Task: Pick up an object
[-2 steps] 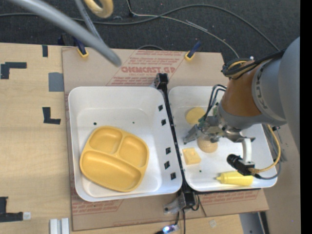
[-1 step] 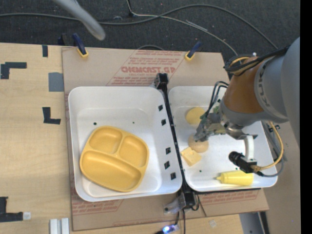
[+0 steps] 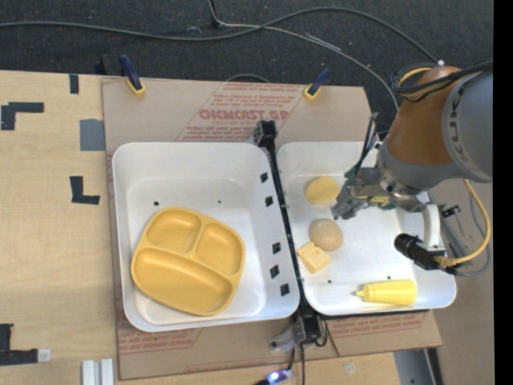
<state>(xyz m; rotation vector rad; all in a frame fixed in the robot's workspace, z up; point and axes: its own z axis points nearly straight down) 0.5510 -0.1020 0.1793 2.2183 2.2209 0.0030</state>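
While the gripper (image 3: 346,204) hovers beside a yellow lump (image 3: 322,189) (maybe touching), its grip can't be told.

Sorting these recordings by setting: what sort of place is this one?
Probably a robotics lab bench rather than a kitchen. Two white bins sit on cardboard held by clamps, loose cables cross the dark floor, and the food in the bins, like the yellow bottle, looks like toys.

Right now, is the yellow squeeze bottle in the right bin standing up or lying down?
Lying down. The yellow bottle rests on its side on the right bin floor, nozzle pointing toward the left bin.
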